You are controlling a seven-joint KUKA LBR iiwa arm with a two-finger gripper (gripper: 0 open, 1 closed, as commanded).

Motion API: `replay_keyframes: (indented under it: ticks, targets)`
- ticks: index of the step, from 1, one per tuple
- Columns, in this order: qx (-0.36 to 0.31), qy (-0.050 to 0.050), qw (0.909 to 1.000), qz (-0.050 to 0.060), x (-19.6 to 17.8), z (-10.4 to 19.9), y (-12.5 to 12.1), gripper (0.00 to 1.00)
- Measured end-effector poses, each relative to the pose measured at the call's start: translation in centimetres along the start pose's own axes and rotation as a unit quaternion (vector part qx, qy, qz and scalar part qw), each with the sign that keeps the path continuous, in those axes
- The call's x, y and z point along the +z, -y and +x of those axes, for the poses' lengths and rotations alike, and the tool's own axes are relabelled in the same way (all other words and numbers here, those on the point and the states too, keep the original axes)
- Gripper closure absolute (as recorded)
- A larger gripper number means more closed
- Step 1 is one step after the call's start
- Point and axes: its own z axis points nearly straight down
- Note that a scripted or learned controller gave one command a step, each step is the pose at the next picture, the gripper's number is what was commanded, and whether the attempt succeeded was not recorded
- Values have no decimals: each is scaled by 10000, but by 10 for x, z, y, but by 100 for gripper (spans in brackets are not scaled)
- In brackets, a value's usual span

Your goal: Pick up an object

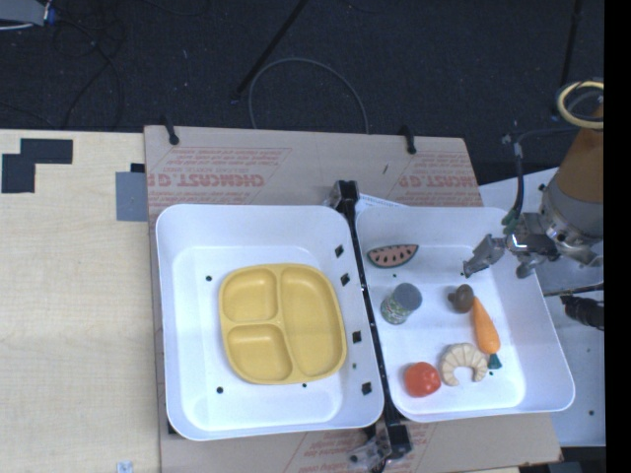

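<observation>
Grey gripper [485, 257] blurred above right bin [552, 363], fingers indistinct.

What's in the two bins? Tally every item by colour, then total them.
Yellow: 1, divided plate
Red: 2, watermelon slice, tomato
Grey: 1, can
Brown: 1, lump
Orange: 1, carrot
Beige: 1, croissant
Total: 7

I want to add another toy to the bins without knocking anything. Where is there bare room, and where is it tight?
Left bin: only narrow floor strips around the yellow divided plate. Right bin: bare floor between the watermelon slice and the gripper, and along the right wall. Crowded: can, brown ball, carrot, croissant, tomato.
</observation>
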Motion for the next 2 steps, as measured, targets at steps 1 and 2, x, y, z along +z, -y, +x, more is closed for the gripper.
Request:
replay_keyframes:
  ticks: [1, 2]
  targets:
    - [-13, 15, 10000, -58, -7, 0, -3, 0]
    - [-19, 1, 10000, -26, 56, 6, -8, 0]
